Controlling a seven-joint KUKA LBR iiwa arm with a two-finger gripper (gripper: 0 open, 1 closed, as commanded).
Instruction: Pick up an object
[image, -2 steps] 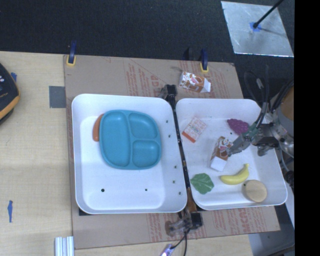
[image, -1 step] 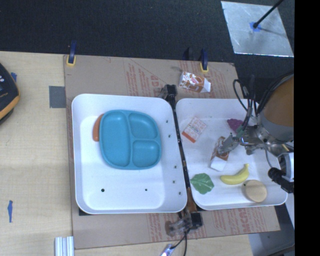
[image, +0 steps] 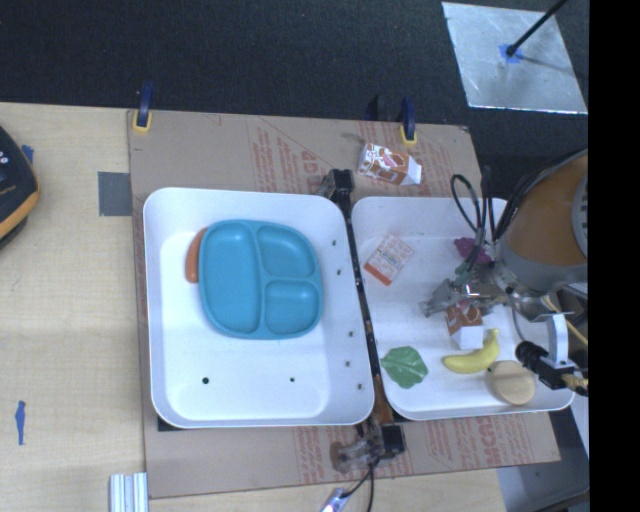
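Camera view: both white bins seen from above at a slant, with the arm (image: 545, 225) entering from the right.
Left bin (image: 175, 390): holds a blue divided plate (image: 262, 277); an orange thing (image: 191, 258) peeks out from under the plate's left edge.
Right bin (image: 440, 405): holds a small printed packet (image: 389, 258), a green leaf-shaped piece (image: 404, 366), a yellow banana (image: 472, 356), a tan rounded object (image: 511, 383), a purple item (image: 467, 246) beside the cables, and a brown-and-white packet (image: 464, 318).
Outside the bins: another printed packet (image: 389, 165) lies on the cardboard above the right bin.
Pincer (image: 448, 298): low over the middle of the right bin, just above the brown-and-white packet; whether it is released or clenched I cannot tell, and nothing is visibly between its tips.
Likely target: the brown-and-white packet or the banana, both near the tips.
Risk, thin packet: it lies flat, so the tips may close on the bin floor and slide over it.
Risk, crowding: banana, packet and tan object sit close together, so a descent may nudge one aside or catch two at once.
Risk, cables: the black loops hang near the purple item and could drag it.
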